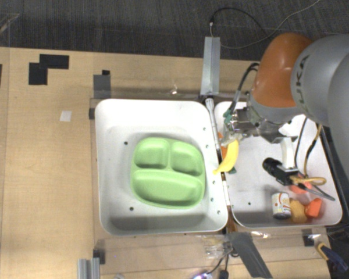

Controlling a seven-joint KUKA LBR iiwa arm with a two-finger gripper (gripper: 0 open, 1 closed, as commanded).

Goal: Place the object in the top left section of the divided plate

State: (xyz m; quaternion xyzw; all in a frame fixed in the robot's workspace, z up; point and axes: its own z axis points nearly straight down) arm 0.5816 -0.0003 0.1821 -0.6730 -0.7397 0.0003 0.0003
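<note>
One yellow plastic banana (228,158) hangs at frame centre-right, over divider between bins, top pinched by two-finger gripper (228,138). Lifted for transfer, judged; green divided plate (167,172) waits in left white bin (110,173).

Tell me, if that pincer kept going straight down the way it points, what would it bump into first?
Most likely the banana, which hangs right under the pincer over the divider between the two bins. Below that comes the right bin; depth is hard to judge from above.
</note>
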